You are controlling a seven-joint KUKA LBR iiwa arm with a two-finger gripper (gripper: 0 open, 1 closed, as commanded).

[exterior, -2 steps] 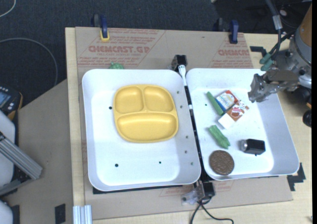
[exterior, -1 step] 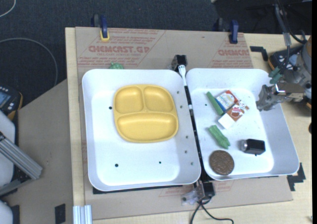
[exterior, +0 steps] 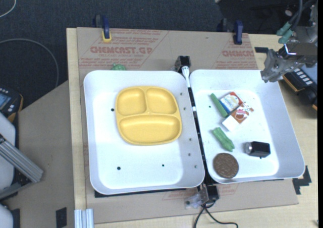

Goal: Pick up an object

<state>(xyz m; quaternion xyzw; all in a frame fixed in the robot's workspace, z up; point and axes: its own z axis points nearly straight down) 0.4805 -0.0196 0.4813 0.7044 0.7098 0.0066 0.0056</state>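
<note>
The right bin (exterior: 282, 121) holds several small objects: a green stick (exterior: 218, 105), a small white and red carton (exterior: 234, 104), a white block (exterior: 230, 123), a green pod-shaped piece (exterior: 223, 138), a brown round disc (exterior: 225, 165) and a small black object (exterior: 258, 149). The gripper (exterior: 271, 72) hangs over the far right corner of that bin, above and to the right of the carton. It is apart from every object. Nothing shows between its fingers.
The left bin (exterior: 101, 146) holds a yellow divided plate (exterior: 148, 115). Blue clamps (exterior: 105, 23) (exterior: 238, 30) pin the brown board at the back. A small green item (exterior: 118, 67) lies on the board behind the left bin. Cables and equipment crowd the far right.
</note>
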